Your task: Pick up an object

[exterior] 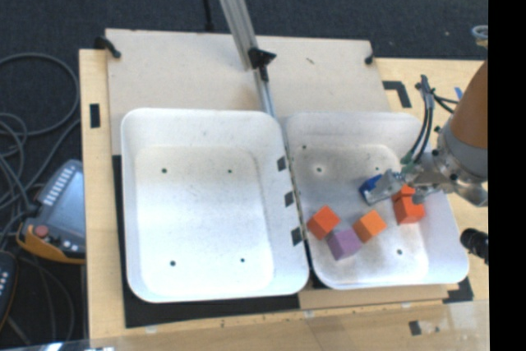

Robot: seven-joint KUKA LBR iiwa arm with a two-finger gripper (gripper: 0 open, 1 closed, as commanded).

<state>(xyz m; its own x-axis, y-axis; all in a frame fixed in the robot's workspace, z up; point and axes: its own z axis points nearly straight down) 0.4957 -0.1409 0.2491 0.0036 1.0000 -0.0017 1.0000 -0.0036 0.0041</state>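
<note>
The claw (400, 191), its width impossible to tell, hangs near the right bin's (345, 131) right edge, crowding the red-orange block (409, 208), which may get nudged aside.

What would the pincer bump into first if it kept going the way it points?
Probably the red block right by the pincer, in the right bin. The blue and grey object lies just beside it, and depth is hard to judge from above, so I can't be sure.
</note>
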